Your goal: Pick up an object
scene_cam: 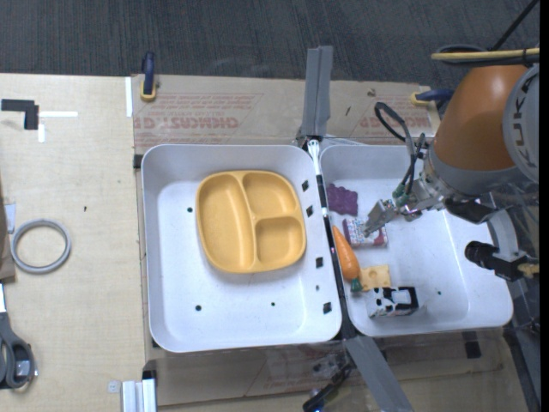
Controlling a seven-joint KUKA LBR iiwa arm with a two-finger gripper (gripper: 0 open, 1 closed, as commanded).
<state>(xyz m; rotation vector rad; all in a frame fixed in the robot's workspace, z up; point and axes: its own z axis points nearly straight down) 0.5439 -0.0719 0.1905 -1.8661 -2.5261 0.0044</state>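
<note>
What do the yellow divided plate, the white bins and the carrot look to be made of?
Divided plate: probably plastic, matte yellow, with smooth moulded ridges between its three sections.
Left bin and right bin: likely thin formed plastic, white, faintly glossy, with rounded corners and soft highlights.
Carrot: seemingly a toy, plastic or rubber; its orange is very even, but it is too small to be sure.

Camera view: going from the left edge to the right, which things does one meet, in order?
Scissors → grey tape roll → yellow divided plate in the left bin → carrot → black-and-white toy cow in the right bin → the arm's orange band.
</note>
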